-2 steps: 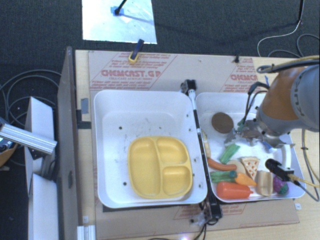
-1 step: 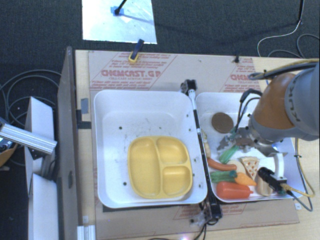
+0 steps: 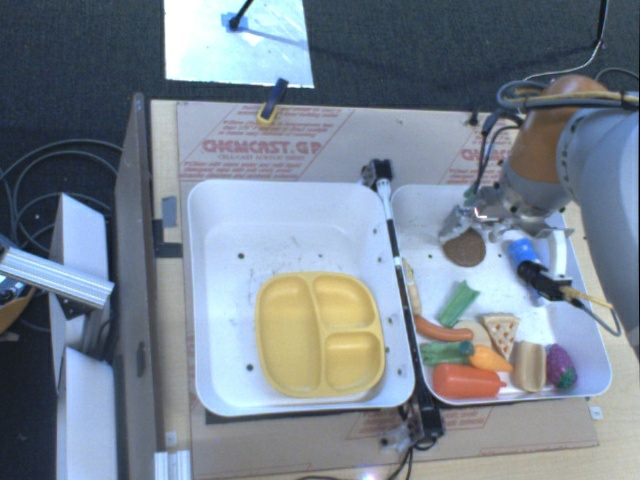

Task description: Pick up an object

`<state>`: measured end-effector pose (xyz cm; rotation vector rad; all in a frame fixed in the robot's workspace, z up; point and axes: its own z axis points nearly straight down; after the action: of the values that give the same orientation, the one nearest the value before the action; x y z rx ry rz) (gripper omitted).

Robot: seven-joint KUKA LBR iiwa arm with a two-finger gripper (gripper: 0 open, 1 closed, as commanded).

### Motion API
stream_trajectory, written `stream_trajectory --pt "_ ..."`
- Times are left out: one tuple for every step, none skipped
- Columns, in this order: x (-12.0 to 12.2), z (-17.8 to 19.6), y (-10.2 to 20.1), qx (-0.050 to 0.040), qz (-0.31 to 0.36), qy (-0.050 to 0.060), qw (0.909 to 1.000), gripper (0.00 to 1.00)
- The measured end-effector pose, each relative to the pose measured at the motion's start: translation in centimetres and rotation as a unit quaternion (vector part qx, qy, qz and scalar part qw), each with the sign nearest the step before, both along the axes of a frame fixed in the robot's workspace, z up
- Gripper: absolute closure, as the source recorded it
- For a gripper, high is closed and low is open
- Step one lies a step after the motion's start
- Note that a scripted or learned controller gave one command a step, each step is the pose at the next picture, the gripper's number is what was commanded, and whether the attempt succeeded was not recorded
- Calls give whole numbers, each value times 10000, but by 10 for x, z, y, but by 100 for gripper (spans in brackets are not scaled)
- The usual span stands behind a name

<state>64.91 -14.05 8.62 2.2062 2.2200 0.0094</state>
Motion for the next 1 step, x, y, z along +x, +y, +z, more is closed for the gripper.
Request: stream_trajectory --pt "-87 -2 -17 26 -47 91 9999 0"
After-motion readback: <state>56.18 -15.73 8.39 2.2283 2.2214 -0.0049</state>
